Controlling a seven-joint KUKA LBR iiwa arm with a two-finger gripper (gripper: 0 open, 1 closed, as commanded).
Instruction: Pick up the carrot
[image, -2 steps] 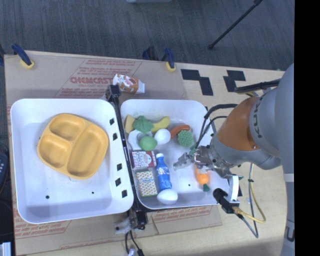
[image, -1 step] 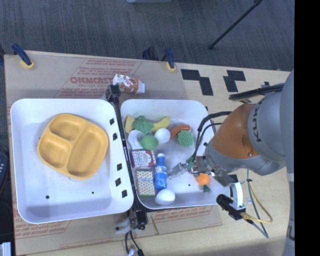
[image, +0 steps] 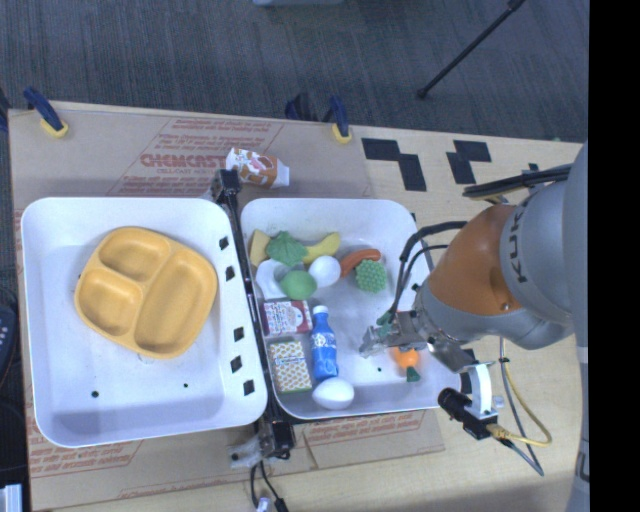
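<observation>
Looming over the right shallow white bin (image: 405, 218), the grey arm's two-finger gripper (image: 398, 345) is hovering right at the small orange plastic carrot (image: 405, 358); I cannot tell its finger state. Grasping looks underway: next, closing firmly and lifting straight.

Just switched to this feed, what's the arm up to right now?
The arm is reaching into the right bin, with its gripper low over the carrot near the bin's right side. The orange carrot lies right at the gripper, but I can't tell whether it is gripped. The other toy food, including the blue bottle and white egg, sits further left. The left bin holds a yellow divided plate.
</observation>
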